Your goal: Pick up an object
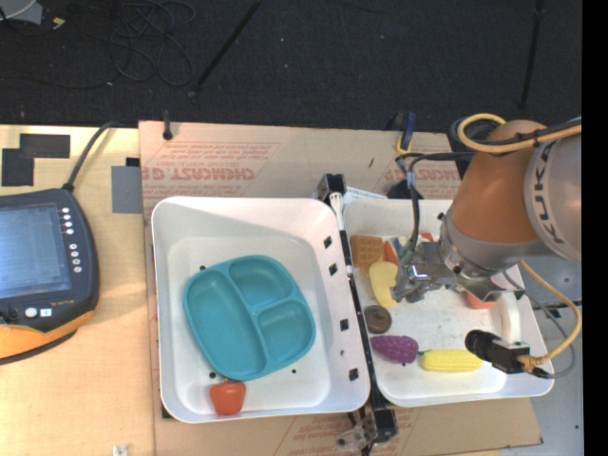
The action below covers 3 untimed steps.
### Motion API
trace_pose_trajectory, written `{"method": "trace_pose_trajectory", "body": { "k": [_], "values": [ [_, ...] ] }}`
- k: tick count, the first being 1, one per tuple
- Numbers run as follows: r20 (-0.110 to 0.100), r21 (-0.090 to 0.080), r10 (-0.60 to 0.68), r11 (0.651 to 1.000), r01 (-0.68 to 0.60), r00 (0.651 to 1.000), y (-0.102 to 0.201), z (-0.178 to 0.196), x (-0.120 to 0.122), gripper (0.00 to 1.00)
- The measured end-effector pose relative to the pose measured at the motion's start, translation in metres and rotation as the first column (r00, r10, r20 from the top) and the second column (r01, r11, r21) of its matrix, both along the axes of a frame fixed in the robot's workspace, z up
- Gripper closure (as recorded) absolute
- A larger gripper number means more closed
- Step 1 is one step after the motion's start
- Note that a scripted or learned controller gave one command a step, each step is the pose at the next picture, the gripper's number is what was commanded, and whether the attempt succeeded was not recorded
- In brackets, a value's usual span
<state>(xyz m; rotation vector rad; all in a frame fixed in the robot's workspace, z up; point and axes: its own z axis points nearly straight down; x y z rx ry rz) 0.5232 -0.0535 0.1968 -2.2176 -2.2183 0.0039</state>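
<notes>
- The grey and orange arm (494, 207) reached in over the right bin (439, 323), because that bin had most of the small toys to pick from.
- The jaws hung low in the middle of that bin, near its left side. They were dark and hard to make out, so I could not tell how wide they were or if they had hold of anything.
- A pale yellow toy (383, 281) lay just beside the jaws, on their left. I think this was the thing to pick up, since it was the closest one.
- A brown round toy (378, 319) sat just below it, so a grab there could bump it.
- A purple toy (395, 349) and a yellow corn (450, 360) lay near the front wall. They were apart from the jaws.
- An orange-brown toy (366, 249) lay at the back, touching the pale yellow one.
- The left bin (190, 226) had a big blue plate (249, 316) and a small red toy (228, 397) in its front corner, far from the arm.
- Both bins sat side by side on the surface (237, 160), so the arm could reach each one.
</notes>
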Motion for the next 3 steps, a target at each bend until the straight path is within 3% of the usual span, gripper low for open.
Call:
{"method": "trace_pose_trajectory", "body": {
  "k": [1, 2, 3],
  "values": [
    [-0.002, 0.001, -0.001, 1.000, 0.001, 1.000, -0.001, 0.009, 0.000, 1.00],
    [0.002, -0.002, 0.000, 1.000, 0.000, 1.000, 0.007, -0.004, 0.016, 1.00],
    [0.001, 0.000, 0.001, 1.000, -0.001, 1.000, 0.023, 0.011, -0.013, 1.00]
  ]
}}
